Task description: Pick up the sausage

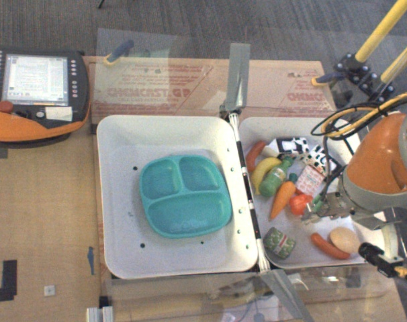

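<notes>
Sausage (329, 246): we see it lying near the right bin's (365, 259) front edge, touching a beige egg-like piece (344, 239).
Gripper (319, 210): it hangs over the right bin's middle, beside a tomato (299, 204) and carrot (282, 198); we cannot tell its opening, seemingly holding nothing.
Left bin (116, 180): we see a teal divided plate (185, 196) at its centre.

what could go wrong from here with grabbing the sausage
1. The sausage lies right against the egg near the right bin's front edge, so closing fingers may catch or nudge the egg instead.
2. The gripper sits above the tomato and carrot, not the sausage; going straight down would likely hit the wrong item.
3. The arm hides part of the bin, so contact there is hard to check.
</notes>
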